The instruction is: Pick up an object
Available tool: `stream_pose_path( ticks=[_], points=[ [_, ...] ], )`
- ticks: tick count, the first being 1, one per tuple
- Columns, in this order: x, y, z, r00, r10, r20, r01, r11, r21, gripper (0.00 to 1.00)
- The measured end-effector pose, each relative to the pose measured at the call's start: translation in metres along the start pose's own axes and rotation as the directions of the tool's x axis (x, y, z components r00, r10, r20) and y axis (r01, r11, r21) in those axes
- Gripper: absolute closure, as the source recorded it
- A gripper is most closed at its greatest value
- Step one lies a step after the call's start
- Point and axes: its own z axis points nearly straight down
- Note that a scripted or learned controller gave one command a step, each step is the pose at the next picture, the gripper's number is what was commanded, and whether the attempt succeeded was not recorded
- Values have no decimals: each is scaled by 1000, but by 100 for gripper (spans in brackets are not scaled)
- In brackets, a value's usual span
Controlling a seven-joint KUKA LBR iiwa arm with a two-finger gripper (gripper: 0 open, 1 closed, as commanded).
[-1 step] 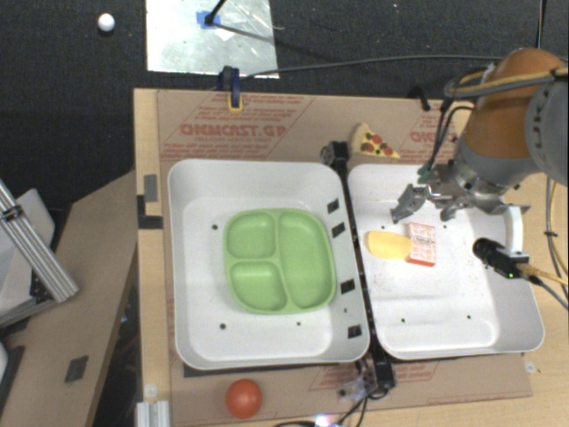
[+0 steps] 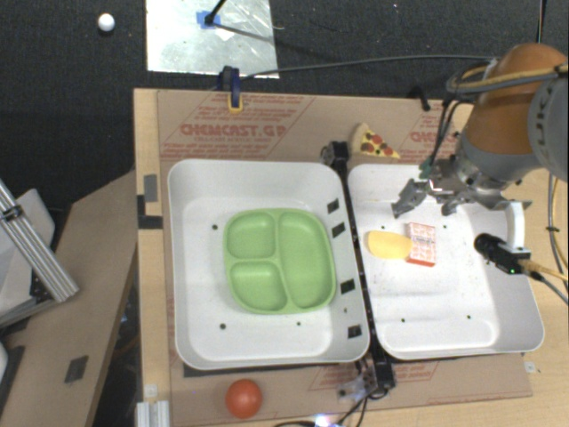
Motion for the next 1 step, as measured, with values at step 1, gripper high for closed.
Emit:
stream_pose_path(
  ticks=[1],
  points=[
    [-3, 7, 59, 1000, 2, 0, -2, 1000, 3, 0]
  ],
)
